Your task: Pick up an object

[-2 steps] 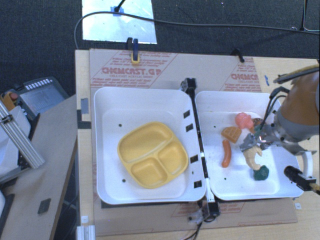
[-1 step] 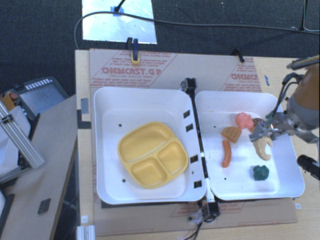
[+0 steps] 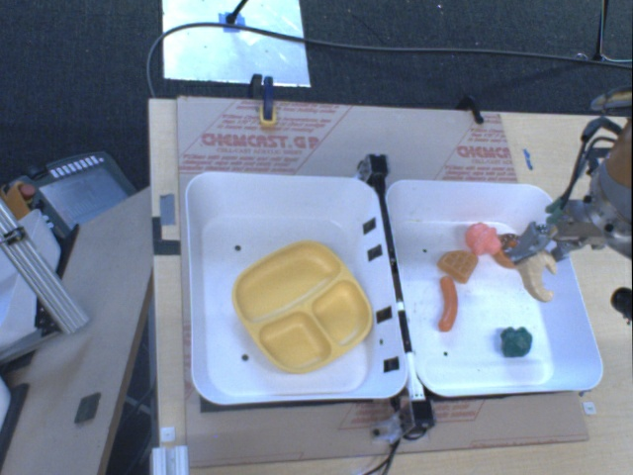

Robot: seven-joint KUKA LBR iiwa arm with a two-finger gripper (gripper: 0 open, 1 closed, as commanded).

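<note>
The grey two-finger gripper hovers low over a cream bone-shaped toy — grip state unclear, nothing lifted yet.

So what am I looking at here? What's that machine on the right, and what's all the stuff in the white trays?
One camera looks down at a slant on a bench with two shallow white bins. The left bin holds a yellow divided plate. The right bin holds toy food: a pink piece, a small waffle, an orange sausage, a dark green piece and a beige piece. The machine reaching in from the right is a robot arm; its gripper, a two-finger claw, sits low over the toys near the pink and beige pieces. I can't tell whether it holds anything.
</note>
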